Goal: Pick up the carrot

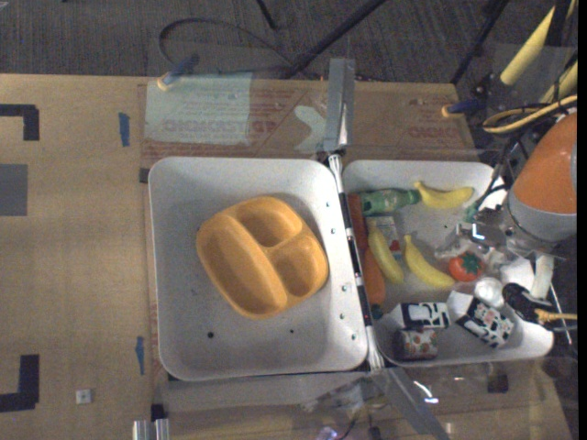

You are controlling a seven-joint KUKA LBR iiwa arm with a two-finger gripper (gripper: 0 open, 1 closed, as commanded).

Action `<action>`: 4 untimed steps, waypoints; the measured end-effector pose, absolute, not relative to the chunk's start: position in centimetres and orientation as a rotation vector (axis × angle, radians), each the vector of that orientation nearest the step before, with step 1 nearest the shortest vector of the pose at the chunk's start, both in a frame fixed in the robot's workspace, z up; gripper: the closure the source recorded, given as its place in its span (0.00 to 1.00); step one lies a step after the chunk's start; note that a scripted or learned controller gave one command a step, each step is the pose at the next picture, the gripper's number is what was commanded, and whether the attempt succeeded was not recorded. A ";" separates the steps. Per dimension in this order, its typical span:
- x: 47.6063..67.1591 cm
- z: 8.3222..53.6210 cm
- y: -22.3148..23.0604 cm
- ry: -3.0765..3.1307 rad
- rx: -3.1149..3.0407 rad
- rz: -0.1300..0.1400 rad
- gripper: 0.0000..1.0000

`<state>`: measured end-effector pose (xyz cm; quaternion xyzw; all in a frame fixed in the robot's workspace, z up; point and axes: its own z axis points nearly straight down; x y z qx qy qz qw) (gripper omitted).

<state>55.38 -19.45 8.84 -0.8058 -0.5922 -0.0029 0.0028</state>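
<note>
The carrot (371,278) is a long orange piece lying lengthwise against the left wall of the right bin (477,174). My gripper (476,235) hangs over the right side of that bin, well to the right of the carrot, just above a small red fruit (465,267). Nothing is visibly held. The arm's orange band (550,183) sits at the frame's right edge.
Beside the carrot lie a green bottle (390,200) and two yellow bananas (385,253) (427,266); a third banana (443,194) is at the back. Two cow-patterned cartons (425,314) (486,323) and a small can (415,344) stand at the front. The left bin (174,246) holds a yellow divided plate (225,246).
</note>
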 end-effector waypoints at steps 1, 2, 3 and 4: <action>48.2 8.7 -17.8 -1.685 -2.657 -0.006 0.00; 48.2 8.7 -11.1 -1.227 -2.901 -0.010 0.00; 48.1 8.6 -16.2 -0.688 -3.067 -0.005 0.00; 48.2 8.6 -19.7 -0.902 -2.995 -0.006 0.00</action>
